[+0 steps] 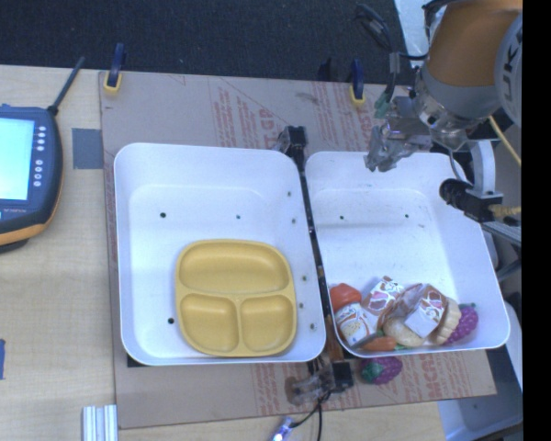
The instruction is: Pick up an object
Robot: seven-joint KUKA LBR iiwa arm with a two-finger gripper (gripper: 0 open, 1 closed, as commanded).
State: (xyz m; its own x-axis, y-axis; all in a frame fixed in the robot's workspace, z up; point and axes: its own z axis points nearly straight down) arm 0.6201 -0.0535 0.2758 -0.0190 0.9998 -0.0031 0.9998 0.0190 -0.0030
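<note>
Toys (404, 315): small packets and play food, heaped at 6 o'clock in the right bin (482, 246), touching one another, crowded against the near wall; likely awkward to single out.
Tray (236, 296): yellow, three compartments, flat in the left bin (138, 246).
Gripper (386, 154): at 12 o'clock over the right bin's far rim, well apart from the toys, holding nothing; finger spacing not discernible.

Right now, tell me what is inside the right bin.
The right bin holds a heap of small packets and toy food piled in its near corner. Whatever lies beneath that heap is covered. The tool hangs over the far rim.
</note>
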